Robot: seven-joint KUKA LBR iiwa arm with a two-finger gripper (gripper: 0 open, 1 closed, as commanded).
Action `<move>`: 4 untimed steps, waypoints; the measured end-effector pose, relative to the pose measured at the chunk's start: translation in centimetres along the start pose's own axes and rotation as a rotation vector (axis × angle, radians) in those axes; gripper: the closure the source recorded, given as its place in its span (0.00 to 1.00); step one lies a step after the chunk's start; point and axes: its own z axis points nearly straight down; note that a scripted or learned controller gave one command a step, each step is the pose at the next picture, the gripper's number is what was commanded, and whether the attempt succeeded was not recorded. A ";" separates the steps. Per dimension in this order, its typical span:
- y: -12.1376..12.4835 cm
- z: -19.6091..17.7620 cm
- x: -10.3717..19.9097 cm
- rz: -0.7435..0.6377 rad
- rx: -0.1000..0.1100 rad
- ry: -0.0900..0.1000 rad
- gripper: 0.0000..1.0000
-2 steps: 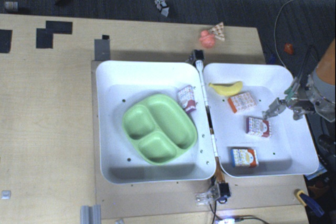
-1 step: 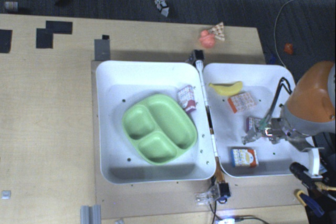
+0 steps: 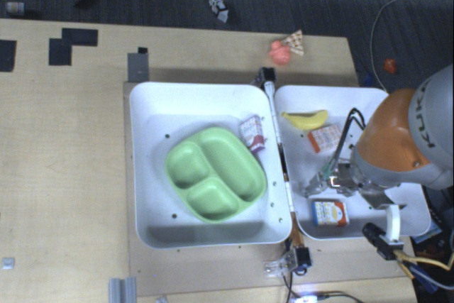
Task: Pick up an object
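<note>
Nearest candidate for the pick, as judged: small orange-and-white carton [image 3: 330, 212], lying flat on the floor of the right bin [image 3: 298, 152]; sat just below the gripper [image 3: 320, 183] in the camera view, apparently apart from it; long axis running roughly left to right, a little tilted; nothing seen between the fingers, so no hold claimed.

Farther up from the gripper, a second small orange-and-white packet [image 3: 324, 139], near but apart from it; beyond that, higher again, a yellow banana [image 3: 306, 120], long axis left to right, curved ends turned up; both lay on the side of the gripper away from the carton.

Gripper itself mostly buried under the orange wrist band and grey housing; metal parts glinted at its tip, pointing toward the left of the view; spread of the fingers could not be told.

Well to the left of the gripper, across the divider between bins, a green compartment plate [image 3: 215, 172] in the left bin [image 3: 142, 152], with a small red-and-white wrapper [image 3: 253, 133] at its upper right edge; reaching either would likely need a long traverse.

Judged: the coming move turned on a short drop toward the carton below, with fingers set across its short side.
</note>
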 end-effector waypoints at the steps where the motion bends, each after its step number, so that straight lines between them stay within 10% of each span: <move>1: 0.3 -1.2 0.0 -0.001 -0.008 -0.001 1.00; 2: 8.5 -4.6 -3.1 -0.004 0.003 0.001 1.00; 3: 8.5 -4.5 -3.0 -0.004 0.005 0.002 0.00; 4: 3.3 -0.4 -1.2 0.000 -0.018 -0.008 0.00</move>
